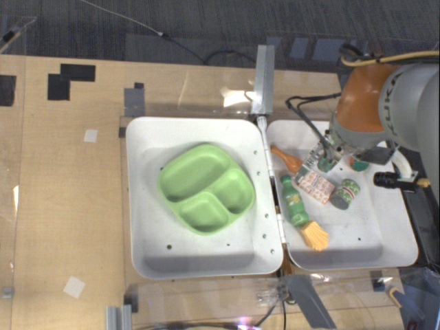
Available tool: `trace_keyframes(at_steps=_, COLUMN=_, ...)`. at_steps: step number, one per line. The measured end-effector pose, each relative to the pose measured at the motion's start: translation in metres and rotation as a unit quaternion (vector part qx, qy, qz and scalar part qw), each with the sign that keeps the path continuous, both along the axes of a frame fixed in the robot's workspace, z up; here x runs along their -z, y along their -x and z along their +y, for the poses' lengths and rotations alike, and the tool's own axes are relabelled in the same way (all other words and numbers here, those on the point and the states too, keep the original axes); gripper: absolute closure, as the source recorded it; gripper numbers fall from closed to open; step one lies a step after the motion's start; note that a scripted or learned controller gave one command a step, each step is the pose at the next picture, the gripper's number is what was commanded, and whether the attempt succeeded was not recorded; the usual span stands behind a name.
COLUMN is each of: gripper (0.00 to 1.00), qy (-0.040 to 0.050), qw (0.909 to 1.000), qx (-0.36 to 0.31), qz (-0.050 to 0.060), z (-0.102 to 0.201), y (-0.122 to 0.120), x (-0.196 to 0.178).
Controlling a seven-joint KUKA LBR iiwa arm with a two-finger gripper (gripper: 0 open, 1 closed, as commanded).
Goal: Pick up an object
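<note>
Overhead view of 2 shallow white bins side by side on the tabletop (62,205). The left bin (141,253) held a green divided tray (206,188) with 3 compartments, lying tilted. The right bin (392,243) held the candidate objects, crowded toward its left half: an orange carrot-like piece (287,159) at the far left, a red-patterned packet (313,185) in the middle, a green bottle (294,202) along the left wall, a small green-labelled can (344,193) to the right of the packet, and a yellow brush-like piece (315,236) nearer the viewer. The grey arm (405,108) reached in from the right, and the tool (323,158) sat low over the far edge of the packet, between the carrot-like piece and the can. Whether the tool was apart or together could not be told, and no object was visibly between its tips. Judged risks: the packet lay flat, so a closing grasp might slide over it; the close neighbours could be nudged aside or caught instead.
</note>
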State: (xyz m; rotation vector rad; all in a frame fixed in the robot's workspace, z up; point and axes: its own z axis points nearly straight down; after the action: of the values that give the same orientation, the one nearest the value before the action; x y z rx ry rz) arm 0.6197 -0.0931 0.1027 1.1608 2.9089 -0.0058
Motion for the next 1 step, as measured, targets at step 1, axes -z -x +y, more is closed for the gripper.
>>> trace_keyframes(at_steps=1, gripper=1.0, qy=-0.0029, qw=0.9987, qx=0.052, qz=-0.001, z=0.0336, y=-0.0163, x=-0.0379)
